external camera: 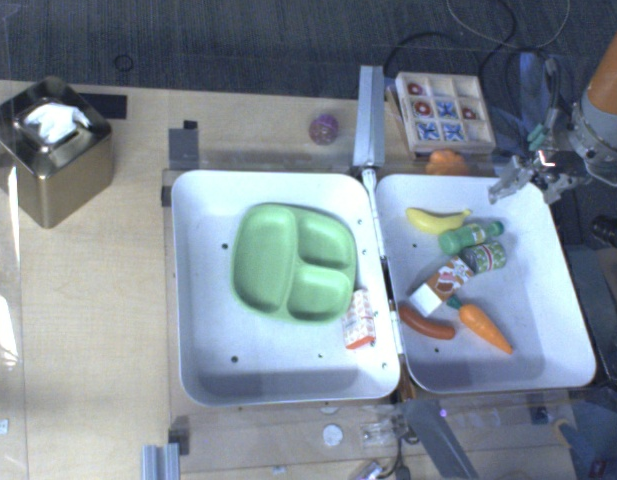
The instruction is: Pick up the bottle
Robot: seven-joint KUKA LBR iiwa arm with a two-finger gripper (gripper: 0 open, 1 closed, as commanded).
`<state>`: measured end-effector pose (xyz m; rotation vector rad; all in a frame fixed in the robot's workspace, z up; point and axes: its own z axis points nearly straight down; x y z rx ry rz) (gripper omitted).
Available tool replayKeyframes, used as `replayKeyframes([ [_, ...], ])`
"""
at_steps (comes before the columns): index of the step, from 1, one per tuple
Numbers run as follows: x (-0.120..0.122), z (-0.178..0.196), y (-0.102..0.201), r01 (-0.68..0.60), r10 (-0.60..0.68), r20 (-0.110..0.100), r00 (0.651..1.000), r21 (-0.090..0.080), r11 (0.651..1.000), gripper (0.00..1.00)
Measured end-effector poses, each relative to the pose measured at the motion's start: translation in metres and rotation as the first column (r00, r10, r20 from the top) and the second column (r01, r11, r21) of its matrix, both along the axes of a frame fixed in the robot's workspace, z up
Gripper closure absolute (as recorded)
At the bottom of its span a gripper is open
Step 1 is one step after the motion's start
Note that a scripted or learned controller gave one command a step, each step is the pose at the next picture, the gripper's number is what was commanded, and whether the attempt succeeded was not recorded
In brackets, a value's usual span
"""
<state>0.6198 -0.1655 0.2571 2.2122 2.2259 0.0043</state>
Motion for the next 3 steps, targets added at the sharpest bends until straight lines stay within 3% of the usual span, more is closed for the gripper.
replayKeyframes([
  [1, 0.002, -0.129, 0.003, -0.268, 0.268, 0.000, 0.963, -0.001, 0.963, 0.00],
  [2, 0.042, -0.165, -0.040, 0.021, -0.020, -0.019, 1.000, 0.005, 1.000, 0.00],
  [3, 0.016, -0.162, -0.022, 0.139, -0.139, 0.002, 0.990, 0.001, 0.990, 0.00],
])
